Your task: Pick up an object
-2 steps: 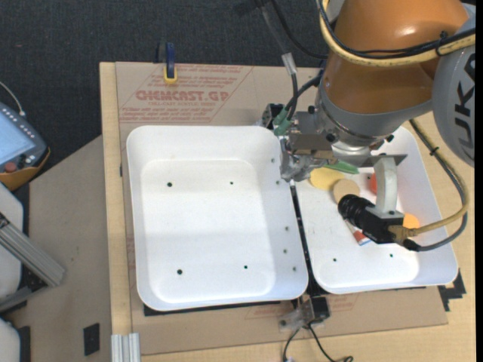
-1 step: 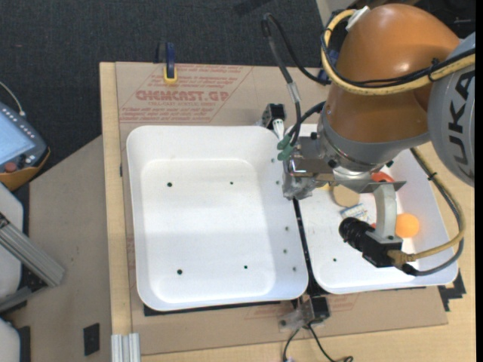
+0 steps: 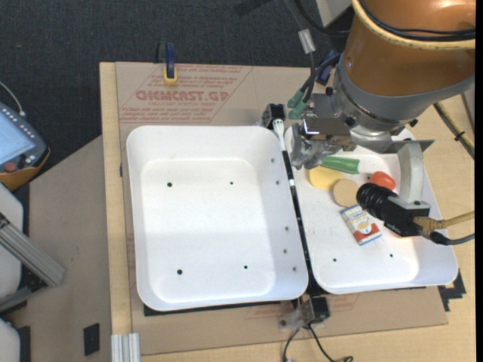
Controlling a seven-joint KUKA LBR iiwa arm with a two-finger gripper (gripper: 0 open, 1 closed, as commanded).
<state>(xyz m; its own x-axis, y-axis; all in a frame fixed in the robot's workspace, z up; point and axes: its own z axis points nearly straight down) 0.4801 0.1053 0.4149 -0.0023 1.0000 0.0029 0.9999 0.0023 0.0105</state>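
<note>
The arm is down over the right bin (image 3: 423,274), gripper (image 3: 311,151) near the far-left corner by the green piece (image 3: 341,163) and yellow piece (image 3: 323,177). Can't tell its state. Looks like the reach-in step; next it needs a clean close on one.

Reaches in from the upper right, bulky and close to the camera. Orange band (image 3: 415,21) fills the top right corner, with the grey wrist (image 3: 377,115) just below it. Points steeply downward toward the far left part of the right-hand side of the scene. Ends in the tool (image 3: 313,151), a cluster of grey metal parts low under the wrist. Trails dark cables from the upper side of the wrist.
</note>
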